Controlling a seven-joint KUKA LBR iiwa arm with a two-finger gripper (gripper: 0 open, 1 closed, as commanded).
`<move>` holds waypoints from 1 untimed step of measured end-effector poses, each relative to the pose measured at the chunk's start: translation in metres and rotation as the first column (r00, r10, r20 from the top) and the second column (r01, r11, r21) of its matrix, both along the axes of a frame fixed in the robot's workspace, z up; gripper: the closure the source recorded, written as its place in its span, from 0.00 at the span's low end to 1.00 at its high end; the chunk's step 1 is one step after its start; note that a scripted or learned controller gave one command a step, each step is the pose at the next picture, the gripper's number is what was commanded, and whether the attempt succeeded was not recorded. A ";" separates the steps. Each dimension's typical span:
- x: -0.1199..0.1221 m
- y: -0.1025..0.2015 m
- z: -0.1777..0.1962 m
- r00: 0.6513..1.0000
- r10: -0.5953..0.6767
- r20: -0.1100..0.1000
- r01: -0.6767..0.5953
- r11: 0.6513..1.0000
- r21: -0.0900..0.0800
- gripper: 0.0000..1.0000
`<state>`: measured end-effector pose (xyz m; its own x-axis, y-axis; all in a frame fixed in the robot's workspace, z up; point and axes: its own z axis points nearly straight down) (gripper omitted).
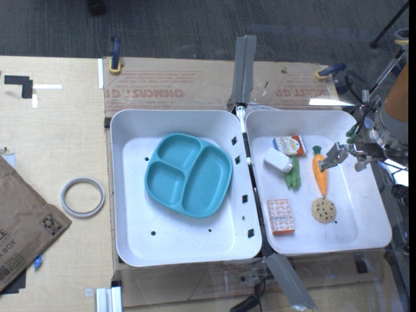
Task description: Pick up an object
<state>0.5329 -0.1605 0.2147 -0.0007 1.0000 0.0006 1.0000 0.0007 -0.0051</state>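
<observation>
The right bin (374, 229) holds several small items. An orange toy carrot (319, 174) lies near its middle, with a round cookie (323, 210) just below it. To the left are a green pod (294, 175), a white bottle (278, 161), a small red-and-white carton (290, 145) and a red patterned box (280, 215). My gripper (347, 158) hangs over the bin's right side, just right of the carrot's top. It is open with nothing between its fingers.
The left bin (123, 174) carries a blue divided plate (188, 174). A roll of tape (82, 196) and a brown cardboard box (23, 226) lie on the bench at the left. A divider with black clips (247, 168) separates the bins.
</observation>
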 end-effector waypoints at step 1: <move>-0.001 0.020 0.082 0.893 0.449 0.006 -0.449 0.893 -0.003 0.00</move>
